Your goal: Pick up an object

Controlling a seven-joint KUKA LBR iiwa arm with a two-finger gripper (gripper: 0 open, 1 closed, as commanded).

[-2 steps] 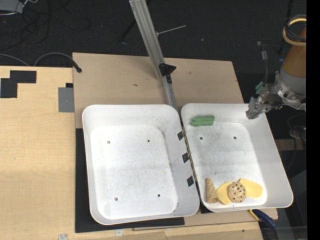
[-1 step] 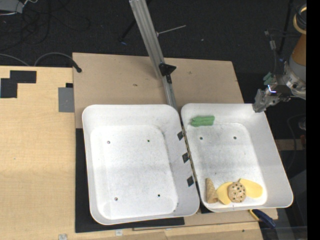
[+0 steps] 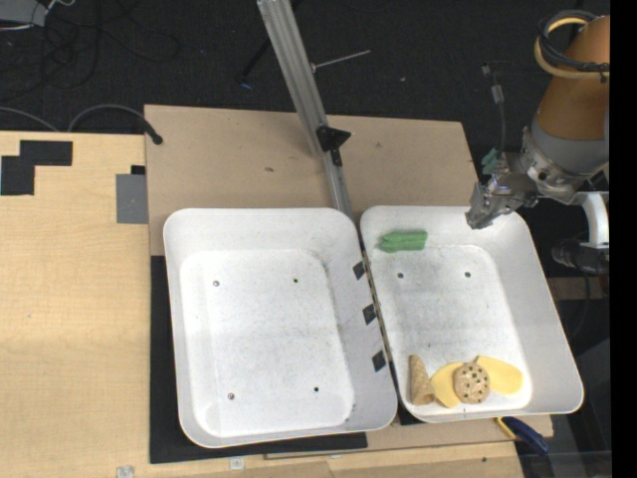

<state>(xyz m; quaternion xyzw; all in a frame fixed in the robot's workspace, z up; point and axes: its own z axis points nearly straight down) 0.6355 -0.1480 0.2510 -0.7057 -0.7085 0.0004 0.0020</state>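
Note:
My gripper hangs over the far right corner of the right bin, below the grey wrist and orange band. Nothing shows between its fingers. A green block lies at the far left of the right bin, well to the left of the gripper. At the bin's near edge sit a tan cone-shaped piece, a round speckled cookie and a yellow flat piece, close together and far below the gripper.
The left bin sits beside the right one, joined by black clips along the shared edge. A metal rail slants down from the top to the bins' far junction. Cables lie on the dark floor behind.

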